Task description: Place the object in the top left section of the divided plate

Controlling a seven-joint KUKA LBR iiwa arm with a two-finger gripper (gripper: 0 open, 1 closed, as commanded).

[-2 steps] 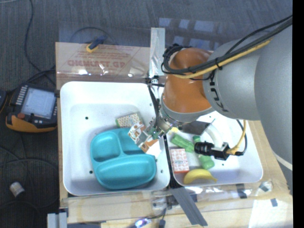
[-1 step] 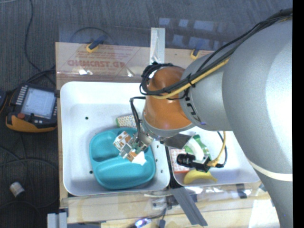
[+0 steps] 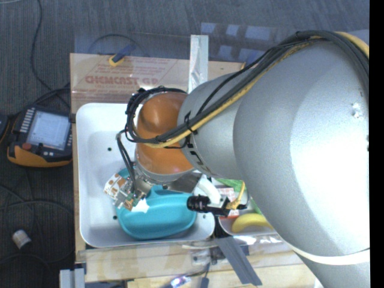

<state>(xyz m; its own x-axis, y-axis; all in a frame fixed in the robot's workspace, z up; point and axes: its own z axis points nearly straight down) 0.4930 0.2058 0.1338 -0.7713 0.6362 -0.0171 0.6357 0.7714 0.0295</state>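
Left white bin [image 3: 96, 161] is sitting in the lower-left centre of the frame, on the desk [image 3: 102, 77], which is covered there with brown cardboard. A teal divided plate [image 3: 159, 218] is lying in the bin's lower part, near the front wall, its long axis running roughly left to right across the frame. Its sections cannot be made out; the arm is covering most of it.

The hand [image 3: 129, 194] is hanging over the plate's upper-left edge, below the orange band [image 3: 159, 137]. A small crumpled object [image 3: 115, 186], white with coloured print, is showing at the hand's tip, just left of the plate. Whether it is between the fingers cannot be told, nor whether the hand is apart or together. Its orientation is unclear too.

Right bin is mostly hidden under the grey arm [image 3: 288, 149]; a yellow item [image 3: 249, 224] and a green packet [image 3: 231, 191] are peeking out at lower centre.

A pendant [image 3: 42, 137] with a screen is resting on the carpet at the left edge of the frame.
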